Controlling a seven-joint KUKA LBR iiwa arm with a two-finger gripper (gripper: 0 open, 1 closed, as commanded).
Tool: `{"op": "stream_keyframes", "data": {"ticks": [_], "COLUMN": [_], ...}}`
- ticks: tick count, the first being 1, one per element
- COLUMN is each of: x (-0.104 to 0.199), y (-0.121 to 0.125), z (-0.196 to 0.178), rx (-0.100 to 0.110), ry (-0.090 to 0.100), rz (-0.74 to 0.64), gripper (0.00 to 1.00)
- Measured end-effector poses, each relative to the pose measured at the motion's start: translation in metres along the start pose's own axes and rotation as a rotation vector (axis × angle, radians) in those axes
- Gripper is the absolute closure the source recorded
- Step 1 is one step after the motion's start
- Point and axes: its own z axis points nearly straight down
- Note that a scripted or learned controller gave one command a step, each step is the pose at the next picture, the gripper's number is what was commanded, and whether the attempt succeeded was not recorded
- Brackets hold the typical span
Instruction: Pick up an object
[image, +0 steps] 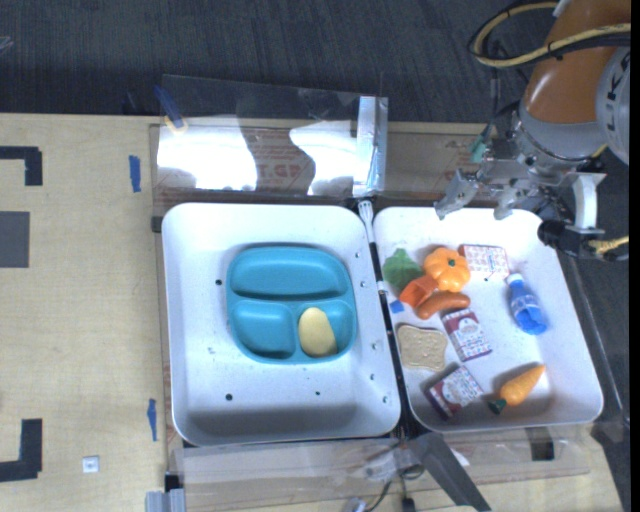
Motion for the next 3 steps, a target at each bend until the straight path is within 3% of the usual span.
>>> {"op": "stream_keyframes", "data": {"ticks": [1,2,3], "x": [-0.018,-0.009,-0.037], "y": [-0.043,-0.001,-0.01], "z": [0.083,0.085,0.15], "rx": [0.005,-0.004,-0.016], "ry": [0.0,-0.001,-0.001], "rz": [-0.071,0.183,0.056], "gripper": [0.0,0.0,0.0]}}
